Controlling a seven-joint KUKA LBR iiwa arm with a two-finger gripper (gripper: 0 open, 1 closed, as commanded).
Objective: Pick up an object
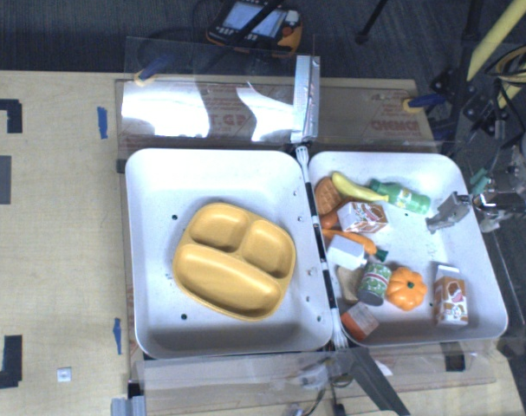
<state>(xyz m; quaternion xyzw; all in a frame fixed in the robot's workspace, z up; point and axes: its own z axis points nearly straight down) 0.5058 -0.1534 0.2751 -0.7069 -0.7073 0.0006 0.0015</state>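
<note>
Right now the arm sits at the right edge of the scene, and its gripper (pixel 453 212) hangs over the right rim of the right bin (pixel 483 254), with nothing between it and the bin floor that I can make out. Whether its end is spread or pressed together I cannot tell; it is small and blurred against the bench clutter. No object is held.

Candidates for the pick all lie in the right bin. A green bottle (pixel 401 196) lies on its side at the far end, just right of a yellow banana (pixel 356 187). A white and red carton (pixel 364 218) sits near them, toward the bin's left wall. Further to the near side are a small dark jar (pixel 375 282) and, touching or just beside it, an orange pumpkin-like toy (pixel 406 289). A second carton (pixel 451 295) stands apart at the near right, well clear of the heap. The left bin (pixel 150 232) holds a yellow divided tray (pixel 234 258).

My reading is that the task is at its approach step: nothing chosen, nothing grasped. The next move calls for travelling in over the bin and descending on one item. That lone carton at the near right looks the easiest, since its neighbours would not crowd the grasp; the heap on the left risks a glancing contact
</note>
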